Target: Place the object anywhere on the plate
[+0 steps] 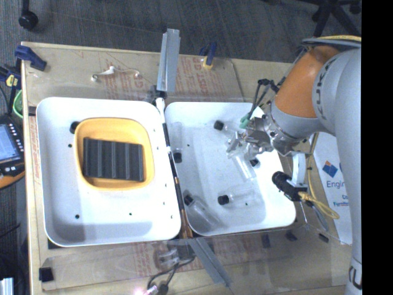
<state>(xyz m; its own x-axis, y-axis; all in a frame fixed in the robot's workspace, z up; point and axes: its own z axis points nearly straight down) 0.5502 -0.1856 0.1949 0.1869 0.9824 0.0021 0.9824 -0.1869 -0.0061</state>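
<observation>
- The jaws [242, 145] hang low over the right bin [202, 226], at the end of the grey arm [319, 91] reaching in from the right. Metal parts of the wrist crowd together there, so I cannot tell whether they are open, closed or gripping anything.
- The likely object is one of the clear plastic tubes with black caps in that bin. One tube [245, 168] lies just below the jaws, slanting down and away from them; whether it touches them is unclear.
- Another capped tube [236, 198] rests further below the jaws, near the bin's lower wall, and a third tube [198, 209] lies off to their lower left in the corner.
- These tubes are almost see-through against the white floor, so mostly their dark caps and faint glints mark them.
- The plate [113, 128], yellow-orange with rounded corners, sits in the left bin [92, 226], well to the left of the jaws across the divide. A dark ribbed block [114, 159] already covers its middle, probably leaving the rim as landing room.
- Both bins sit side by side on the worktop [92, 60].
</observation>
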